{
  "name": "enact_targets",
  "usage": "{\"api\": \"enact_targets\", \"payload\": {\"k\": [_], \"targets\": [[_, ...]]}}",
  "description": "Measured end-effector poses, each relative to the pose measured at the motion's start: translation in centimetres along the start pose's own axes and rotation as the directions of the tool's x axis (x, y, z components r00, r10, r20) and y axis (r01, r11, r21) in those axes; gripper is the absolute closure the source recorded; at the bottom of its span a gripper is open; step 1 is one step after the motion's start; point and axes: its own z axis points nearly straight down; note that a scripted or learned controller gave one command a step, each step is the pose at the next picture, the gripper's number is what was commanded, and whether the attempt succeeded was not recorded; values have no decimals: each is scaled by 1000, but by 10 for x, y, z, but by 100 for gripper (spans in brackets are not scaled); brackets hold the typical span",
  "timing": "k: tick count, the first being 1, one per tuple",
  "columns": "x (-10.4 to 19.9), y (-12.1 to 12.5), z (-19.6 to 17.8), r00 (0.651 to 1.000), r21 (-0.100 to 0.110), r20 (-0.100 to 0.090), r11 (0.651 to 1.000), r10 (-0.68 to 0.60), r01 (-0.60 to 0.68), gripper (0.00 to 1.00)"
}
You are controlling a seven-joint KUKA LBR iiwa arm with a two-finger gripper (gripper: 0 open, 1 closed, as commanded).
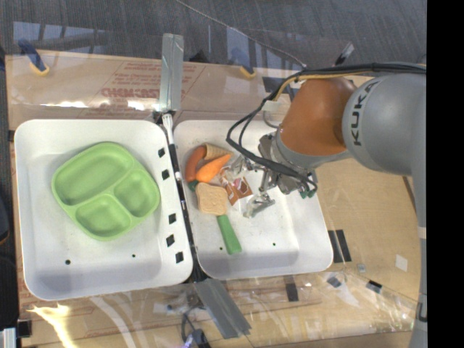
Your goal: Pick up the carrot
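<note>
The 1 metal two-finger gripper (grip state unclear, honestly) hangs just right of the tapered orange carrot, which lies slanted.

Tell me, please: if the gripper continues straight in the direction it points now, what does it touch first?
The gripper points left, toward the food pile. Likely first is the round tan bread slice, with the orange carrot just above it. Depth is unclear from this slanted view.

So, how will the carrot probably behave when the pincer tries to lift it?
The carrot looks smooth and tapered, so it may slip from the pincer. Its rounded shape suggests it could roll. It lies against a bread slice and other toys, which a grasp might disturb.
</note>
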Motion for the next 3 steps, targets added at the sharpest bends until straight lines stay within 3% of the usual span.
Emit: {"api": "enact_targets", "payload": {"k": [1, 2, 3], "targets": [[-64, 28, 3, 980, -2, -14, 980, -200, 200, 0], [-66, 29, -10, 979, 0, -11, 979, -204, 204, 100], [-85, 52, -97, 955, -9, -27, 955, 295, -296, 100]]}}
